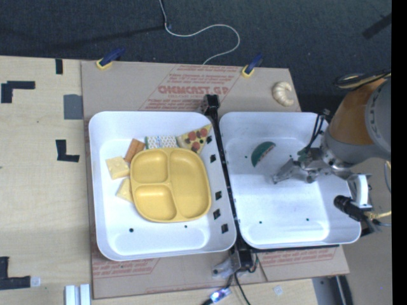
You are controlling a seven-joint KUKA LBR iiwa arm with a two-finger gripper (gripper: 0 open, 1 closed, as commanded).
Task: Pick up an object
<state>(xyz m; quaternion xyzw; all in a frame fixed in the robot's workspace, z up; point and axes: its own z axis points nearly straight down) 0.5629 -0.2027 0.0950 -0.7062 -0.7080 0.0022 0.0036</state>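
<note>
- Cardboard-topped desk [184, 84] bearing two white bins.
- Pincer [280, 178] low in the right bin [286, 224]; how wide it stands, I cannot tell.
- Green object [262, 152] lies just beyond its tip, untouched.
- Advice: centre over it before closing.

Dark blue-grey carpet [286, 18] runs across the top, a thin white cable [197, 32] looping over it. Below lies a pale wooden bench [38, 189] with black tape marks, and a cardboard sheet [184, 84] clipped at its far corners.
</note>
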